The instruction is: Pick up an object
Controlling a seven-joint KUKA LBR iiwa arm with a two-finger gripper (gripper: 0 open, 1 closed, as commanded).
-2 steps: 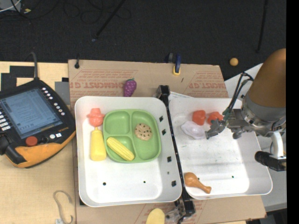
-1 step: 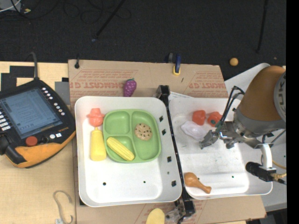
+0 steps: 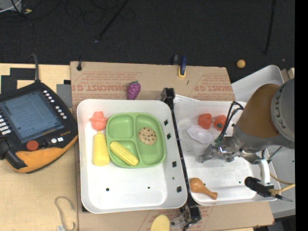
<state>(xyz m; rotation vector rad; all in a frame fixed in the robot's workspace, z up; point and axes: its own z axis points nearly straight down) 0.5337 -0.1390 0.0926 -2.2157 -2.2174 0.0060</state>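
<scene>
Nearby, red pieces [image 3: 205,121] beside clear wrapper [image 3: 198,134].

The bench [image 3: 29,196] is light wood. A sheet of brown cardboard [image 3: 144,81] lies on it, and two white bins sit side by side on top, the left bin [image 3: 125,196] and the right bin [image 3: 231,196]. A black and orange tablet [image 3: 33,124] rests at the left. A purple toy [image 3: 134,90] lies on the cardboard.

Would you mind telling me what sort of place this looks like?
Probably a robotics lab bench: a teach pendant, two white bins of toy food on cardboard, and a robot arm.
</scene>
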